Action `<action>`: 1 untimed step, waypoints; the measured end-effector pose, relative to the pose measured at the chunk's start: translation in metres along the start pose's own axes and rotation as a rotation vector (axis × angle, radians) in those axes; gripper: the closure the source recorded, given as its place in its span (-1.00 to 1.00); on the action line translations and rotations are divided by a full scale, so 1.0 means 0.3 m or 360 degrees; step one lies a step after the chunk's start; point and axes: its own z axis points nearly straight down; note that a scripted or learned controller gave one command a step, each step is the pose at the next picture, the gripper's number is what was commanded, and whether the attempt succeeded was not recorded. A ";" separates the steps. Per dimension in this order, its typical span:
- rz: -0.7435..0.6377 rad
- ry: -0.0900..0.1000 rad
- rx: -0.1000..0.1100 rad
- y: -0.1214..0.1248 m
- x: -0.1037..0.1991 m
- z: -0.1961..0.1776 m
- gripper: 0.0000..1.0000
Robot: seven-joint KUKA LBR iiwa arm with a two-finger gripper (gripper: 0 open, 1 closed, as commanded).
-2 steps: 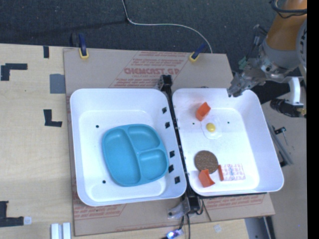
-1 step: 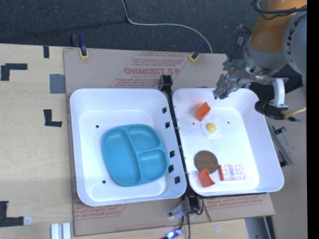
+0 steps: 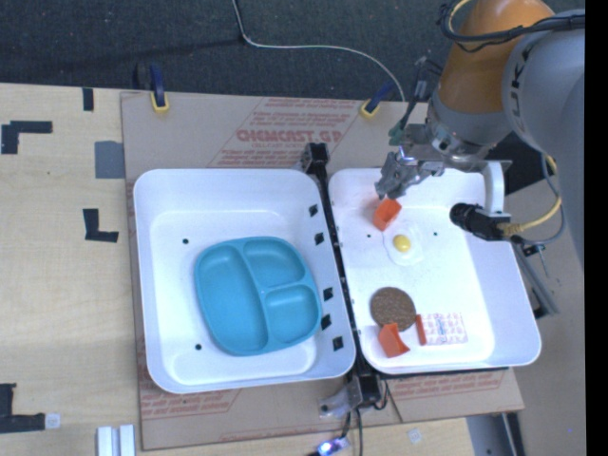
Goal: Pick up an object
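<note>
Blue plastic divided tray [image 3: 256, 294] is sitting in the left white bin [image 3: 157, 202], w/ nothing else beside it. Moving right, the right white bin [image 3: 503, 335] is carrying a brown round disc [image 3: 391, 305], a second orange wedge [image 3: 391, 340] touching it, a red-printed white packet [image 3: 442, 328], and a white fried-egg toy w/ yellow yolk [image 3: 403, 245]. Target seems to be the orange block [image 3: 386, 213] near that bin's upper left, just above the egg. Its long axis is running roughly top-left to bottom-right, narrower end pointing down; hard to be sure. Gripper [image 3: 393, 186] is hovering right over it, fingers looking slightly parted, not visibly clamping anything. Risks, imo: block is small and sloped, so fingers closing off-centre could be squeezing it out sideways, or nudging the egg.
</note>
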 end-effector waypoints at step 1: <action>-0.0001 0.0001 -0.0002 -0.056 0.198 -0.001 1.00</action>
